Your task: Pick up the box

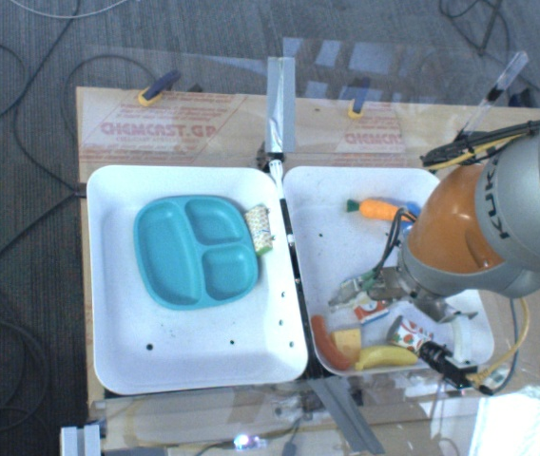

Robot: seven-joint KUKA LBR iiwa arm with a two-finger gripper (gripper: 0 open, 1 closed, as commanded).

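Reaching into the right bin point(346, 245), the gripper point(376, 289) hovers low over the box point(376, 309), which lies beside a banana point(386, 357); its grip cannot be told. A square, centred descent seems wise. Farther off, the carrot point(380, 209).

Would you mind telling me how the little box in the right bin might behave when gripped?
The box looks like thin printed carton, so probably light and crushable. It lies tilted among a banana and other toys, so it may slide or twist when nudged.
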